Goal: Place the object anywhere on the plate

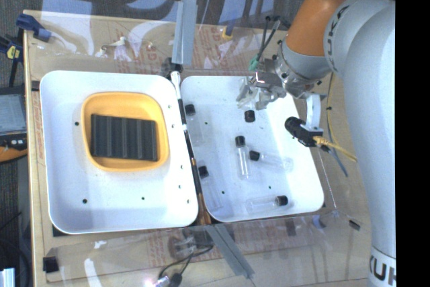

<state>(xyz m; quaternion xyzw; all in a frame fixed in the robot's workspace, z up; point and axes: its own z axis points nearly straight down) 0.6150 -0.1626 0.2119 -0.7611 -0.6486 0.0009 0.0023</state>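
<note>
Plate (125, 106): yellow-orange, rounded-rectangular, glossy rim, in the left bin (60, 198); a dark ribbed slab (125, 138) lies in its well.
Object: small clear vials with black caps (242, 156), scattered across the right bin (222, 208); none on the plate.
Gripper (259, 96): poised over the right bin's far edge, just beside one black cap (249, 116); nothing visible between its tips; whether spread or pressed together cannot be told.
Arm (356, 44): smooth grey casing, orange band above the wrist.
Materials: bins shallow, white, matte, with rounded corners; vials transparent, cylindrical, slender.
Risk: a clear, round vial may roll or slip from the tips on closing, judged from shape.
Risk: vials near the bin wall leave little room for approach.
</note>
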